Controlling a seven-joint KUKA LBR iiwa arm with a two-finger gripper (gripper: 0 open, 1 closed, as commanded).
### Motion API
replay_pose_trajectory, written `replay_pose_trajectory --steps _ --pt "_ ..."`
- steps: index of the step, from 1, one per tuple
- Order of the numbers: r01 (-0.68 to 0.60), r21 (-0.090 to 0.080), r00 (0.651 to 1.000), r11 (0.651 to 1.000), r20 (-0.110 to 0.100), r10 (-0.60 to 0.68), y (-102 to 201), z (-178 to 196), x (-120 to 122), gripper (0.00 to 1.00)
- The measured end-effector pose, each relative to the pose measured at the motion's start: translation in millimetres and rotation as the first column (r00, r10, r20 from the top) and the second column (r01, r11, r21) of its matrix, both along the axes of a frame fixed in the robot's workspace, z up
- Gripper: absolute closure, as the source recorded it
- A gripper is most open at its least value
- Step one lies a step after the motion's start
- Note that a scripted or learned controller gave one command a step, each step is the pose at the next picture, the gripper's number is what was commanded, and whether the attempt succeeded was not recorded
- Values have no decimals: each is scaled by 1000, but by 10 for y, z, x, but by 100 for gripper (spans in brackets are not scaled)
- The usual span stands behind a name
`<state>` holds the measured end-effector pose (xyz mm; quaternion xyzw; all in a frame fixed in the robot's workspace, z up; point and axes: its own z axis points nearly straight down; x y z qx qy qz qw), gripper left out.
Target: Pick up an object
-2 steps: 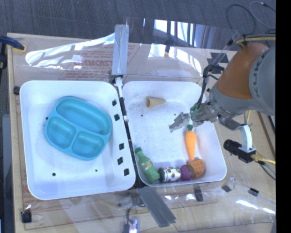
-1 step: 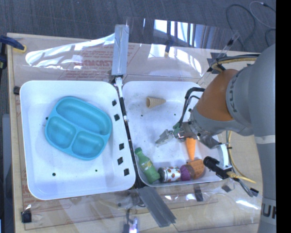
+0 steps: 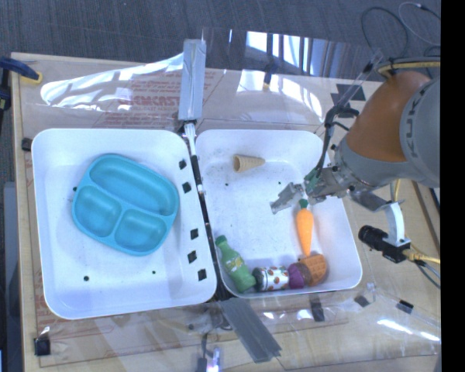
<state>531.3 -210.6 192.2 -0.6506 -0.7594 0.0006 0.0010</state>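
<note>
The wooden bench [image 3: 418, 316] stands on dark grey carpet [image 3: 101, 14], its plastic sheet bearing red print too blurred to read. The arm [image 3: 391, 130] reaches in from the right — its tool [image 3: 291, 198] low in the right bin [image 3: 337, 273], fingers slightly spread, pinching nothing, just beside the carrot [image 3: 304, 227].

Two white bins are seen: the left bin [image 3: 54, 285] is taken up by a sky-blue divided plate [image 3: 125, 204], and the right bin [image 3: 252, 208] is speckled with dark flecks. An orange carrot [image 3: 304, 229] with a green top is seen at 4 o'clock. A tan cone [image 3: 248, 162] is placed at 12 o'clock. At 6 o'clock a green bottle [image 3: 234, 263] (yellow-labelled) is lined up with a red-and-white can [image 3: 273, 278] and a purple and orange-brown item [image 3: 306, 270]. The counter [image 3: 418, 324] is pale wood.
</note>
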Motion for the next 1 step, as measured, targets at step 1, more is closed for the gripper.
replay_pose_trajectory --steps 1 --pt "-27 0 1000 1000 -1 27 1 -28 252 0"
